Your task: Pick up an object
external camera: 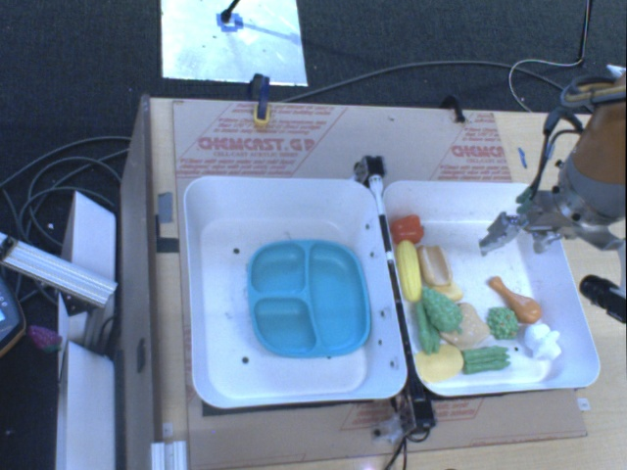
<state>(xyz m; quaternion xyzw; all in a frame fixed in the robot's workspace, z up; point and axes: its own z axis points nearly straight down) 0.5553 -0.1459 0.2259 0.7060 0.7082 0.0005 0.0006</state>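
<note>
Gripper (pixel 514 228) poised over right bin's (pixel 578 292) upper edge, nothing visibly held, finger state impossible to tell. Toy drumstick (pixel 516 301) lying below and just right of it on bin floor, long axis slanting down-right; corn (pixel 409 269) farther left, near divider.

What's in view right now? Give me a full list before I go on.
bins: 2, white, side by side on the bench
tray: 1, blue, three compartments, in the left bin
toy foods: about ten, red, yellow, green, orange, tan and white, clustered in the right bin
board: 1, tan with red print, under the bins
clamp: 1, blue and yellow, on the board's far edge
cables: several, dark, on the floor at left
arm: 1, grey with orange band, at right
gripper: 1, grey, over the right bin's far part
</note>
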